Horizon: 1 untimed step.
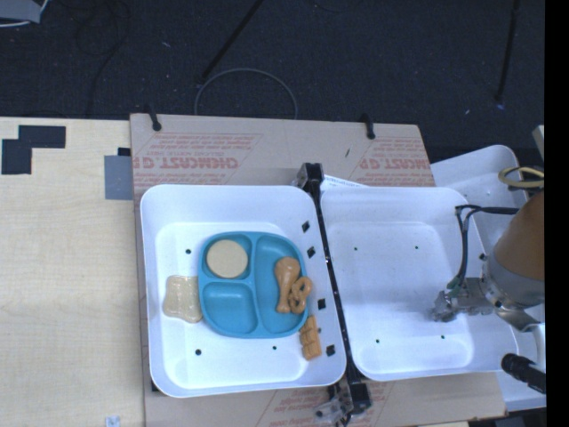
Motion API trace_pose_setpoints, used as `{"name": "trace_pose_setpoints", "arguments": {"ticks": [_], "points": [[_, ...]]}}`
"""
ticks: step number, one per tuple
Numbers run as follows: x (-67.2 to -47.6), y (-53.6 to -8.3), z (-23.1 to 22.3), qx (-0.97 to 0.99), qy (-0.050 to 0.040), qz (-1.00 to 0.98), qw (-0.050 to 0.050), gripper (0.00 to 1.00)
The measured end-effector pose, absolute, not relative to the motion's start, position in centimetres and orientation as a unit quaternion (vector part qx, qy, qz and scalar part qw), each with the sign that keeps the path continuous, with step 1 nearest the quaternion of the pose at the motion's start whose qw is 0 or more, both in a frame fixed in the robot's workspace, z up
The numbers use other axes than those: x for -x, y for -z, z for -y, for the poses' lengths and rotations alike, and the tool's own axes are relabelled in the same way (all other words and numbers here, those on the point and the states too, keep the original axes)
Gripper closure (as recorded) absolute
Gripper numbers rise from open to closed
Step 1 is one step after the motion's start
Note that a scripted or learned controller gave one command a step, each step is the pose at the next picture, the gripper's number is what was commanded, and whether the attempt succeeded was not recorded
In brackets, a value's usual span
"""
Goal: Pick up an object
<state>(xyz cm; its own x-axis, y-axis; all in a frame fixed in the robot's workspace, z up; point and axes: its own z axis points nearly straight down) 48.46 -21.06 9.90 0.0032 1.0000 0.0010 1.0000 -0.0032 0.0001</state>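
Observation:
A blue divided plate (233, 312) lies in the left bin (169, 212). On it rest a round tan cookie (226, 258) and a brown pretzel-like piece (292, 285). A pale toast-shaped piece (182, 298) lies just left of the plate. A small brown chunk (309, 337) sits at the plate's lower right, near the divider. My gripper (447, 308) is low over the right bin (400, 238), near its right wall, far from all these objects. Nothing shows at its tip.
A black clamp bar (322, 274) runs between the two bins. The grey arm with its orange band (524, 247) and a black cable (464, 238) hang over the right bin's right edge. Cardboard (267, 154) lies beneath the bins, wooden bench on the left.

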Motion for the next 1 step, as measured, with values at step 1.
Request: {"name": "trace_pose_setpoints", "arguments": {"ticks": [1], "points": [[-47.73, -14.46, 21.27, 0.709, 0.0002, 0.705, 0.000, 1.00]]}}
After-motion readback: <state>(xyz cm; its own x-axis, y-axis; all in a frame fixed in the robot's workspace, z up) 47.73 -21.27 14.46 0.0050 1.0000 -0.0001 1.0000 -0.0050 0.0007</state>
